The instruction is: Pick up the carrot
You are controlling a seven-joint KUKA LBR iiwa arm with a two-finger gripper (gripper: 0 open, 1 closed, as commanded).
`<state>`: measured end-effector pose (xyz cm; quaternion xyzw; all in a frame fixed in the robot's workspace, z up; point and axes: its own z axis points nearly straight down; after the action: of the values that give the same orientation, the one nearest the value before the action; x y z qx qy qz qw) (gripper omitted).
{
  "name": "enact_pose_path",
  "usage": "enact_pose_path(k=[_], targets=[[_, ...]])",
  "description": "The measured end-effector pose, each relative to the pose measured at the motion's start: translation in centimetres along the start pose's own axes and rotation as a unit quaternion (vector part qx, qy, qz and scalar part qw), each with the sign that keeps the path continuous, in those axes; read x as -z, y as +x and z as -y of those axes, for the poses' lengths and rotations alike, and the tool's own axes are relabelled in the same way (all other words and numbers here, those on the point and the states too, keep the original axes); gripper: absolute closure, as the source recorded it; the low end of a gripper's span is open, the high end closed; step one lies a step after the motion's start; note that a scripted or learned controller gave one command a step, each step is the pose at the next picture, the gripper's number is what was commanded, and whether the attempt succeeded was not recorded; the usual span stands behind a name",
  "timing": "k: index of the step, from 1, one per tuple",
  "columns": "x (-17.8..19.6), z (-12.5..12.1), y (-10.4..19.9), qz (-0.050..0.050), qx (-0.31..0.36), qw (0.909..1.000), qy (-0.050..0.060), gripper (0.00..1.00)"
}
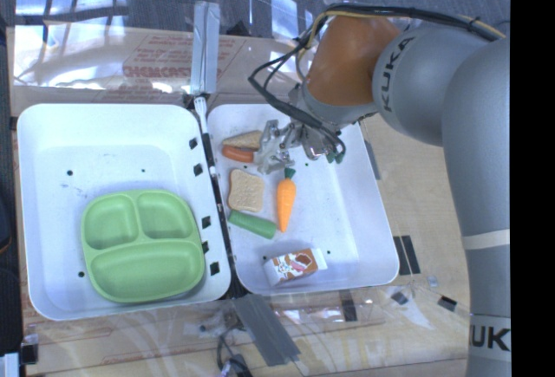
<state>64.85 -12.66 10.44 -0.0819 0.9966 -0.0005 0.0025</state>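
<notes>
Grey and orange-banded, my arm bends in from the right over the right bin [368, 219] — my gripper [279, 150] hangs just above the carrot's [285, 202] green top, fingers slightly spread, pinching nothing. Beside the carrot lies a toast slice [246, 191].

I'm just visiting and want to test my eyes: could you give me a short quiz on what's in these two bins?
1. True or false: the carrot lies in the right bin.
2. Which bin holds the green divided plate?
   A. left
   B. right
3. What lies just left of the carrot?

Key:
1. True
2. A
3. A slice of toast; the gripper hovers just above the carrot's leafy end.
</notes>
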Motion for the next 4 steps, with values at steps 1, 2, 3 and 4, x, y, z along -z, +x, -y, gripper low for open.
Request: enact_pose_path(k=[1,2,3,4], targets=[[1.2,0.0,-0.2,0.002,0.001,1.0000,0.000,1.00],[-0.8,-2.9,1.7,0.001,0.278,0.9605,0.000,1.00],[0.4,-3.0,1.5,0.003,0.280,0.9601,0.001,1.00],[-1.0,-0.5,-1.0,0.000,0.191,0.9816,0.000,1.00]])
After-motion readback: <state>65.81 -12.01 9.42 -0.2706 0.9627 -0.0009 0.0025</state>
